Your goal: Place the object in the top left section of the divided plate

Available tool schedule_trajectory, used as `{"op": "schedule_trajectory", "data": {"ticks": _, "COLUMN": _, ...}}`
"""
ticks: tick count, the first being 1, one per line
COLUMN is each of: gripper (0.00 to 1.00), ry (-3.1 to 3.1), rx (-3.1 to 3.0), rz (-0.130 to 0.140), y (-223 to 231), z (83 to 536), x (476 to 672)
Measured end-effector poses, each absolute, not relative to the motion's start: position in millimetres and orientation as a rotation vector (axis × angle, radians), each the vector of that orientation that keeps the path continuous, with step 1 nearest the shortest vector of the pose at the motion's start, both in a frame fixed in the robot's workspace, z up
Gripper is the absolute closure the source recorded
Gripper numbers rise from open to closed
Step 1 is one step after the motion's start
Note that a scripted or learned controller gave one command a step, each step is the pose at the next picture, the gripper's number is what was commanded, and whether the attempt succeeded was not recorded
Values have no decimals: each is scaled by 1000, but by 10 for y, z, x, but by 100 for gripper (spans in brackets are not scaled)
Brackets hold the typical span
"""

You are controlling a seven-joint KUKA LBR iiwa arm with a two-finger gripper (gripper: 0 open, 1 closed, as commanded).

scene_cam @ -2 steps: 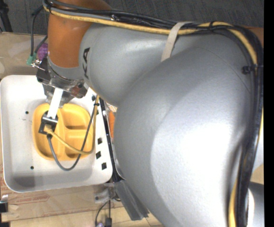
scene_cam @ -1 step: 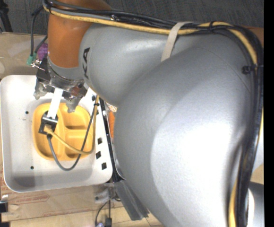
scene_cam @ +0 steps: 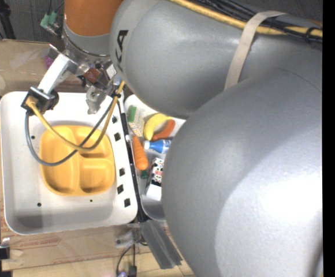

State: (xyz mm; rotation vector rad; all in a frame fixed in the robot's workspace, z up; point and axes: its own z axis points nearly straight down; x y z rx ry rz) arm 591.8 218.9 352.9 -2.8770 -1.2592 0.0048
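**Arm over left bin, yellow plate bare, objects crowded in right bin**

Left white bin [scene_cam: 17,212] holds the yellow divided plate [scene_cam: 78,160], sitting flat near the bin's middle. Plate has three sections visible: one wide at the top, two smaller at the bottom. No item seen lying in any section. A yellow cable [scene_cam: 58,149] loops across the plate's upper part, running from a black connector [scene_cam: 37,100] on the wrist.

Right white bin [scene_cam: 150,203] is mostly covered by the grey arm [scene_cam: 242,154]. In the visible strip: yellow banana-shaped object [scene_cam: 156,124], orange carrot-shaped object [scene_cam: 140,156], blue-and-white piece [scene_cam: 159,146], small black-and-white patterned item [scene_cam: 157,172], something green and white [scene_cam: 133,115] near the top. Which is the task's object: cannot tell; all lie in the right bin, none on the plate.

Gripper [scene_cam: 93,100] hangs above the left bin's top edge, just above the plate. Jaw state: cannot tell, too cluttered.

Writing: a white letter "A" [scene_cam: 121,39] on the arm's grey casing, partly cut off. Nothing else readable.
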Motion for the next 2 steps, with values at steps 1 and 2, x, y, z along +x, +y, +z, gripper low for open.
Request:
{"op": "schedule_trajectory", "data": {"ticks": 1, "gripper": 0, "ry": -1260, "rx": -2876, "rz": 6, "y": 2192, "z": 3527, "x": 5916}}
{"op": "schedule_trajectory", "data": {"ticks": 2, "gripper": 0, "ry": -1260, "rx": -2876, "rz": 6, "y": 2192, "z": 3527, "x": 5916}}
